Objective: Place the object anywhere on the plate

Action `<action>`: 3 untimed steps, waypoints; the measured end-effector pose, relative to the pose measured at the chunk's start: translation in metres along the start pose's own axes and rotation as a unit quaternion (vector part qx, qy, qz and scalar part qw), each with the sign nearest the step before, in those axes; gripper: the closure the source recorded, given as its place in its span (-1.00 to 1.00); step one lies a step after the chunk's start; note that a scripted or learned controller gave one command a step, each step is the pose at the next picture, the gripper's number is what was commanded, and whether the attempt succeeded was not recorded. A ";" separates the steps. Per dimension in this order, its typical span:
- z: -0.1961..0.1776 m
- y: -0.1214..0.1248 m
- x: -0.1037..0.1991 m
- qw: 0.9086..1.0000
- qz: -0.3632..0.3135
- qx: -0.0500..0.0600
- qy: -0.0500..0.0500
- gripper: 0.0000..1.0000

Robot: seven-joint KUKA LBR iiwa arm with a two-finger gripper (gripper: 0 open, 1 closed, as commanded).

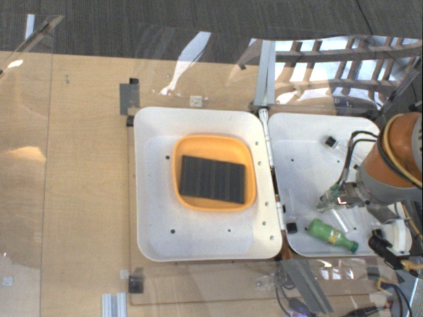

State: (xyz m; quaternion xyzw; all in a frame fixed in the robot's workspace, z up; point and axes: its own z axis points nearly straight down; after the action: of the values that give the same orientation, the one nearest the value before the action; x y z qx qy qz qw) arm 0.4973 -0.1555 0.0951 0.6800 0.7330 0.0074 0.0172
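Below the fingers [332, 197], whose state I cannot tell, a green bottle [332, 235] lies in the right bin [297, 137]. Well left, the orange plate [213, 147] holds a dark ridged slab [213, 179].

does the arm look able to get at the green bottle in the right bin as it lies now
Probably yes. The green bottle lies on its side on the floor of the right bin, with bare floor around it and nothing on top. The end effector is just above it in the picture, in the same bin.

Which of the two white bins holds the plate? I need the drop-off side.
The left bin: it holds the orange plate, while the right bin holds the green bottle.
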 end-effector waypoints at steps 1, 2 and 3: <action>-0.001 0.002 0.040 0.999 -0.037 0.000 -0.001 1.00; -0.012 0.006 0.040 0.999 -0.039 -0.003 -0.001 1.00; -0.022 0.009 0.041 0.999 -0.041 -0.006 -0.002 1.00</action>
State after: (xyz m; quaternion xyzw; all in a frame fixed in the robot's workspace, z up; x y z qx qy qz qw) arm 0.5023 -0.1141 0.1170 0.6492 0.7602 0.0099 0.0230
